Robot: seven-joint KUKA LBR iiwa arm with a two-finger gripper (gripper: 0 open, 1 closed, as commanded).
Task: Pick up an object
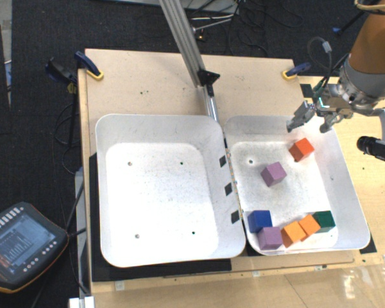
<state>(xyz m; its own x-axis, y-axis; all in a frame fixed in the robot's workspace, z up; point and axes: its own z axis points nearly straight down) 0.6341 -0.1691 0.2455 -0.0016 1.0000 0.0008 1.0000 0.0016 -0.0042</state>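
Claw (311,115) hung over the upper right corner of the right bin (346,191), fingers spread apart with nothing between them. Arm (372,56) came in from the right, grey wrist under the orange band, cables looping off it.

Right bin held six blocks. Orange block (301,149) lay nearest the claw, just below and slightly left of the fingertips, not touching them. Purple block (273,173) sat near the bin's middle, down-left of the orange one and apart from it. Four more were bunched along the bottom edge: blue block (259,220) at the left, second purple block (270,237) just below it and touching or nearly so, second orange block (298,230) beside that, then green block (323,221) at the right end of the row. Those two at the right looked in contact; hard to say exactly.

Left bin (115,172) stood side by side with the right one, rims meeting at the middle, speckled with dark marks on its floor. Both bins rested on the bench (147,76), a pale board. Metal strut (183,34) slanted down from the top to the seam between the bins. Clamps (90,66) gripped the bench's upper corners. Teach pendant (19,246) lay off the bench at lower left on the dark floor.
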